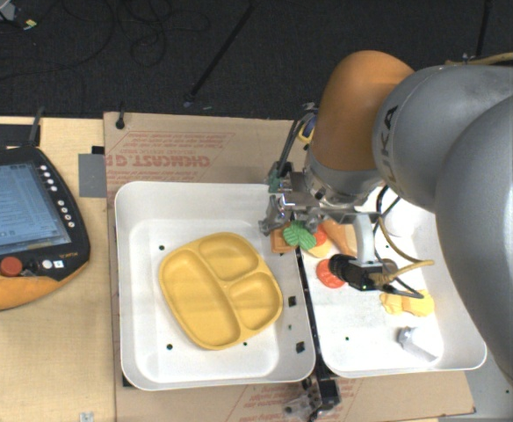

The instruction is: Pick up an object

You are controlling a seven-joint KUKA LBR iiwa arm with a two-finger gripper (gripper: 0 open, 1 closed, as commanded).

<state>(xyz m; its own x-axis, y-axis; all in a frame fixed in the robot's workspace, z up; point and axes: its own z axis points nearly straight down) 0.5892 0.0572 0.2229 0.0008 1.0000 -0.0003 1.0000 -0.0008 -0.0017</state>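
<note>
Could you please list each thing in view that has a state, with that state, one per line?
Yellow tray: upright, flat in the left bin, its compartments bare.
Pendant: screen lit, lying on the bench left of the bins.
End effector: low over the right bin's left edge, above a green toy.
Red toy: lying in the right bin.

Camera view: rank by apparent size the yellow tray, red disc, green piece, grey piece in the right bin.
1. Yellow tray, by far the largest.
2. Red disc, partly hidden by a black object.
3. Green piece and grey piece look alike; no ranking between them.
</note>
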